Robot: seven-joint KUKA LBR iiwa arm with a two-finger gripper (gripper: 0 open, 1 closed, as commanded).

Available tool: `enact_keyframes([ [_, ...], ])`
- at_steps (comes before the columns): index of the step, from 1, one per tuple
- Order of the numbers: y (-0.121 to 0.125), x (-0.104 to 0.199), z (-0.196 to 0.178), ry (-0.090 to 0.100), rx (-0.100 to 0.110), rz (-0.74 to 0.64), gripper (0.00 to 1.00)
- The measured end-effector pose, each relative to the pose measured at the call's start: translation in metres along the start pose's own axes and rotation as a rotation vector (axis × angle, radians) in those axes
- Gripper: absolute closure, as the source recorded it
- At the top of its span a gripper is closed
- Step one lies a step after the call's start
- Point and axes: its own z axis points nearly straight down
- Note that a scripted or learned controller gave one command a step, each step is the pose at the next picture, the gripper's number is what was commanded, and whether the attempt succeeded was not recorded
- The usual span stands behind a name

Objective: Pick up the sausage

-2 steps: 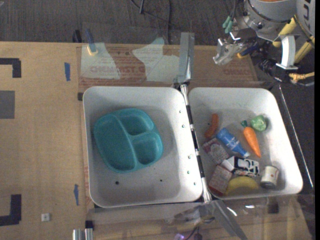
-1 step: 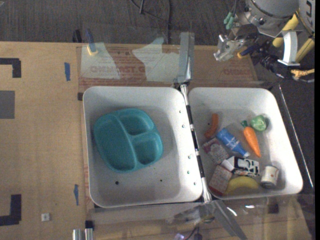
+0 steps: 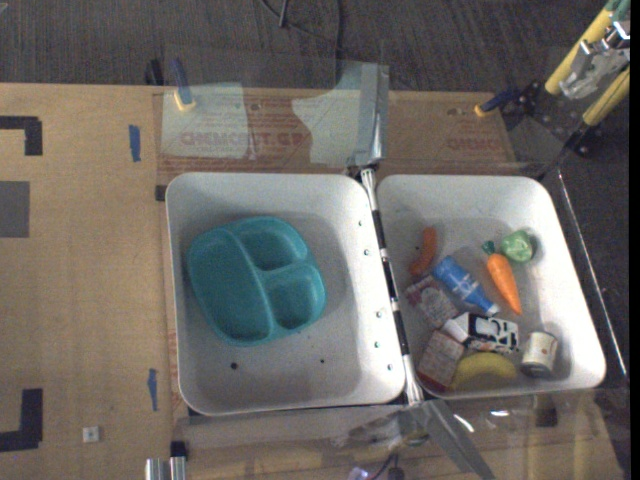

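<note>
1. The left bin (image 3: 172,298) holds a teal divided plate (image 3: 255,280), far to the left of the gripper (image 3: 598,63) and lower in the view.
2. The sausage (image 3: 427,251), a short reddish-orange piece, lies in the right bin (image 3: 572,236) near its left wall. It is well apart from the gripper, below and to the left of it, with nothing on top of it.
3. Just right of the sausage is a blue bottle (image 3: 463,283), then an orange carrot (image 3: 503,282) and a green item (image 3: 518,246), all below the gripper.
4. A banana (image 3: 485,370) and a small pale can (image 3: 540,353) sit along the bin's near edge, farthest below the gripper.
5. The gripper hangs at the top right, beyond the right bin's far corner and off the surface; I cannot tell whether it is spread or pressed together.
</note>
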Motion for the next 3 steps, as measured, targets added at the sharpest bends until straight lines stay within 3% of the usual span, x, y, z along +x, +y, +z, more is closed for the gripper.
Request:
enact_keyframes([
  [1,0.022,0.114,-0.003,0.004,0.006,0.18,1.0],
  [2,-0.022,0.195,-0.003,0.004,0.004,-0.188,1.0],
  [3,-0.047,0.291,0.045,0.005,0.005,-0.333,1.0],
])
